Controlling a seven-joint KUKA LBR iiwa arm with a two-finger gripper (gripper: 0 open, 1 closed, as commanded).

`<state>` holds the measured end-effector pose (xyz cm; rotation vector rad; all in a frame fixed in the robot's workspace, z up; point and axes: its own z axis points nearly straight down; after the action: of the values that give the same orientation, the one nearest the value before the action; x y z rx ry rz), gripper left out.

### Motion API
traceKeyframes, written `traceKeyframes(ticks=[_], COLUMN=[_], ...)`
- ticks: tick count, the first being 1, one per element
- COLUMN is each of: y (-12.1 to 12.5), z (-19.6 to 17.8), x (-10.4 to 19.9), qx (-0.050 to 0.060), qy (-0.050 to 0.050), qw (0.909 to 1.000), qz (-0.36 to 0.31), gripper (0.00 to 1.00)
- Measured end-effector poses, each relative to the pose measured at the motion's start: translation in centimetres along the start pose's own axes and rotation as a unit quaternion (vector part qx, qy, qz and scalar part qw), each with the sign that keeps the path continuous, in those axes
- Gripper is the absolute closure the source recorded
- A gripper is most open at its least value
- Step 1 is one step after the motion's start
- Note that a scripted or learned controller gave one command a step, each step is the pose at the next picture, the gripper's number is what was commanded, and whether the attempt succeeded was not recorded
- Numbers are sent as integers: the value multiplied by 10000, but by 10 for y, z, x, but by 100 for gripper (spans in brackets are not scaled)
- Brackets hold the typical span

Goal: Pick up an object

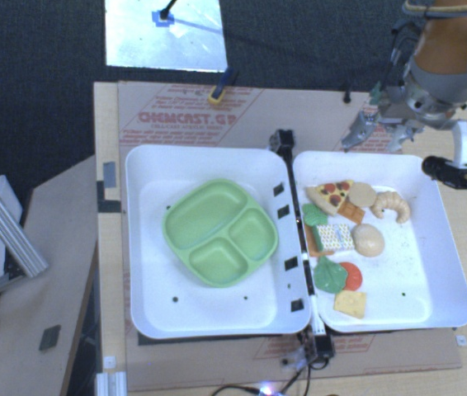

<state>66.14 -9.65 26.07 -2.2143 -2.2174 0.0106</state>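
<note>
1. The arm's two-finger metal hand [379, 132] hangs over the right white bin's [444, 291] far edge, fingers apart, holding nothing.
2. A triangular toy pizza slice [332, 194] lies near that bin's far left corner, tip pointing left.

A divided plate [220, 233] lies in the left bin [147, 304]; toy food (pizza slice [332, 193] behind, cracker [350, 304] in front) fills the right bin [444, 291]
</note>
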Motion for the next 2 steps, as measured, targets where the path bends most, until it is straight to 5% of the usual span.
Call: traceKeyframes(ticks=[1,2], y=[2,-3], z=[-8,43], x=[0,-8], qx=[-61,-60], qy=[-6,-8], qw=[10000,10000], qz=[-8,-1], gripper=[0,0])
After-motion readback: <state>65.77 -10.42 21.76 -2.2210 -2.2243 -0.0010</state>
